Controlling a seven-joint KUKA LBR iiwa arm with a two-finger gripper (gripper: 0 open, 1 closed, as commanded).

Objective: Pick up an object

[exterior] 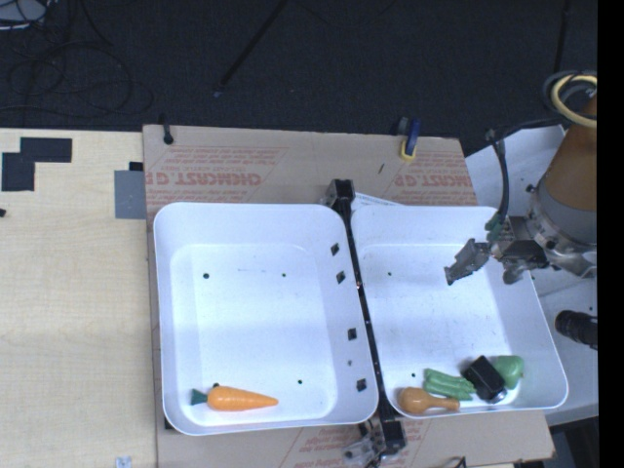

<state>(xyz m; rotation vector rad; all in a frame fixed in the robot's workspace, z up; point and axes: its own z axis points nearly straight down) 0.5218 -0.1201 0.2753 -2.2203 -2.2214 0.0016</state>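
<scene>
Broadly, the counter [68,291] is pale wood-grain, with a flat sheet of printed brown cardboard [292,169] laid under two shallow bins. Both bins are smooth, glossy white plastic with rounded corners, joined by a black clamped strip along their shared edge. The left bin [185,232] holds one object: a tapered orange toy carrot [239,399] with a small green top, lying along the near wall toward the near-left corner. The right bin [429,291] holds four objects bunched at its near wall: a lumpy green pod-shaped piece [448,383], a rounded green piece [509,367], a boxy black block [485,377] resting over them, and a smooth tan pear-shaped piece [425,402]. One grey metal claw [487,263] hangs over the right bin's far-right part, its two dark fingers spread wide, nothing between them, well apart from the cluster.
</scene>
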